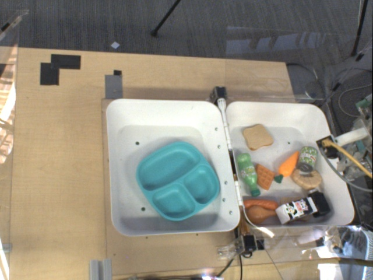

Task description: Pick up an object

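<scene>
We would go first for the flat tan toy bread slice (257,136), lying apart at the right white plastic bin's (332,134) far left; the near items crowd together. At the frame's right edge, cables blur, and we cannot tell the gripper's state.

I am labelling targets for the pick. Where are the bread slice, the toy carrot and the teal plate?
bread slice (257,136), camera view, middle of its tan face.
toy carrot (288,164), camera view, middle of its orange body.
teal plate (152,169), camera view, bare floor of its largest compartment.
</scene>
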`<state>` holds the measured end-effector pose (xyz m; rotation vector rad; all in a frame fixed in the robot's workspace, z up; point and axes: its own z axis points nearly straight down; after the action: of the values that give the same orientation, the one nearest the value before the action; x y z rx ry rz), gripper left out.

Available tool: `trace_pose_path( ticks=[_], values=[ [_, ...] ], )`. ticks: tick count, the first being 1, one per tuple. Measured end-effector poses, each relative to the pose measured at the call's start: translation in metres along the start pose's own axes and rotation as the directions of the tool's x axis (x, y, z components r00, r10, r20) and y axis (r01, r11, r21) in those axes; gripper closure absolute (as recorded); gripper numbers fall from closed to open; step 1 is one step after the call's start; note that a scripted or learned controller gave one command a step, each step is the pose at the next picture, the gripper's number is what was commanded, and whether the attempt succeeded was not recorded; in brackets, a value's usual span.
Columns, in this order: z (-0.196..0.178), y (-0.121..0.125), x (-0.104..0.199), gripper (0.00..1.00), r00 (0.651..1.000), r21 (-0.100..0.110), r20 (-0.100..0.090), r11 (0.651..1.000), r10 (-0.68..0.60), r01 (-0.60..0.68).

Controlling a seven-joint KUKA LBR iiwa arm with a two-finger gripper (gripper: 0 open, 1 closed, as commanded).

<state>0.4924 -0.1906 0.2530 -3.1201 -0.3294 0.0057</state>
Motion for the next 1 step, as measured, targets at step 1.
trace_pose_path(
  ticks=[1],
  values=[
    [-0.0124, -0.0005, 0.0025, 1.0, 1.0, -0.001, -0.003, 1.0, -0.013, 0.013]
  ],
)
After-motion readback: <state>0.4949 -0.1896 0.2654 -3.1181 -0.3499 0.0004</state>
